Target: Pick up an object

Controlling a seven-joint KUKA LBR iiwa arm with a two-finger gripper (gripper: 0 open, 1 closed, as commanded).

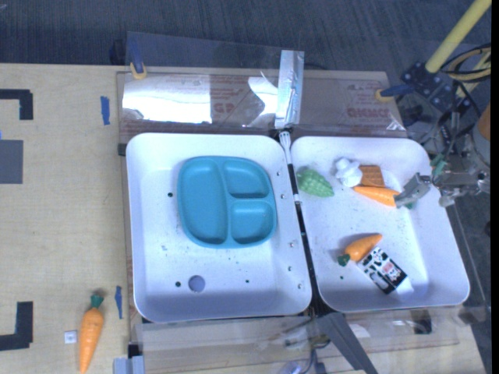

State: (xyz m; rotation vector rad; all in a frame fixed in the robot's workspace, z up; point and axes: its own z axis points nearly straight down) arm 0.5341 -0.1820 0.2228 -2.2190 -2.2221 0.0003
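Orange carrot (376, 195), lying in the upper middle of the right bin (437, 240), its tip pointing toward the right edge of the frame. Its right end sits just beside the gripper (412, 192), which reaches in from the right over the bin's far rim. Whether the jaws are open or closed cannot be told from here, nor whether they grip the carrot. Touching the carrot's upper left side are a small white lump (345, 170) and a brown block (371, 174). Left of those, near the bin's inner wall, lies a green leafy piece (315, 183). Lower in the same bin rests a second carrot (360, 248), and just below it, to the right, a black and white carton (382, 271) lies tilted. The left bin (148, 209) holds a blue divided plate (228, 201) near its centre. A third carrot (91, 331) lies on the wooden bench (54, 209) in the lower left of the frame, well apart from both bins.
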